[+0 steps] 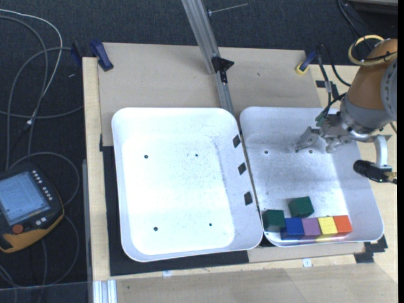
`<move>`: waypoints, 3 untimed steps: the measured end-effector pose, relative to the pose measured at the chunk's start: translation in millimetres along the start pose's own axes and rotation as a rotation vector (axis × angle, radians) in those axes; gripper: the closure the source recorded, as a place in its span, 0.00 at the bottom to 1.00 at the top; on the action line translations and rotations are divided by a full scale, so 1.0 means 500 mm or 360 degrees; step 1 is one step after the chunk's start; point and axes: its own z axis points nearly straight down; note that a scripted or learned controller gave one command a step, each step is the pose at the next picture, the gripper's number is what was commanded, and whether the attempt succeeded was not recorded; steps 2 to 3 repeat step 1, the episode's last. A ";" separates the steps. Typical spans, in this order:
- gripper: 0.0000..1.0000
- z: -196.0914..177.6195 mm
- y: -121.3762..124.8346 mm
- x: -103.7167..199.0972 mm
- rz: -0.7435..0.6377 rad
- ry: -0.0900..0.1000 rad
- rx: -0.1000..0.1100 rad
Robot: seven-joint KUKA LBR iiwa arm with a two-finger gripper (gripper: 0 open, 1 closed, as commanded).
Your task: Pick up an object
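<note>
Several small blocks lie along the near edge of the right bin (278,169): a dark green block (274,219), a second green block (301,206), a blue block (292,227), a purple block (311,226), a yellow block (327,225) and an orange block (341,223). My gripper (319,142) hangs over the far half of that bin, well behind the blocks. Its fingers are spread, so it is open with nothing between them. The grey wrist with its orange band (369,87) rises to the right.
The left bin (177,182) sits beside the right one, with small black clips on the shared edge. A slanted metal rail (202,30) crosses the bench at the back. A handheld pendant (25,201) and cables lie on the floor at left.
</note>
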 end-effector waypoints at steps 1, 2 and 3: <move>0.00 0.002 -0.203 0.161 -0.0009 0.0018 0.0021; 0.00 0.002 -0.203 0.161 -0.0009 0.0018 0.0021; 0.00 0.002 -0.203 0.161 -0.0009 0.0018 0.0021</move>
